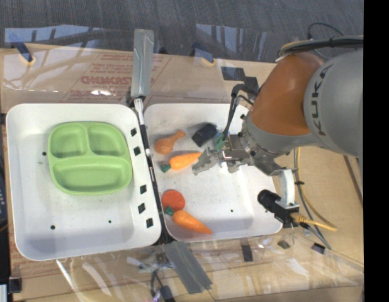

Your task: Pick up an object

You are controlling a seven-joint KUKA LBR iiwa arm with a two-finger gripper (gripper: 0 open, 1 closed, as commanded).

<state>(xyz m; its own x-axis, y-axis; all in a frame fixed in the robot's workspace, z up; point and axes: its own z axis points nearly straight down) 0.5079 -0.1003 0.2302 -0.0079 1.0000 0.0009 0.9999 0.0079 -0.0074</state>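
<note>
Two shallow white bins sit side by side across the middle of the frame. The left bin (24, 187) holds one green divided plate (90, 156), with three compartments, lying in its upper half; the lower half of that bin's floor is bare.

The right bin (238, 222) holds five things. A chicken drumstick toy (169, 142) lies near its upper left, just beside an orange carrot (183, 162) at centre left. A dark block (204, 131) sits toward the upper middle. Low on the left, a red tomato (173, 199) touches a second carrot (192, 221) that lies along the bottom edge. That makes two carrots and one each of the others.

The gripper (210, 158) hangs over the middle of the right bin, its tip just beside the right end of the upper carrot (whether it is clenched or released, I cannot tell). The arm's orange band (279, 102) covers the bin's upper right corner. The bare floor lies in the right bin's lower middle.
</note>
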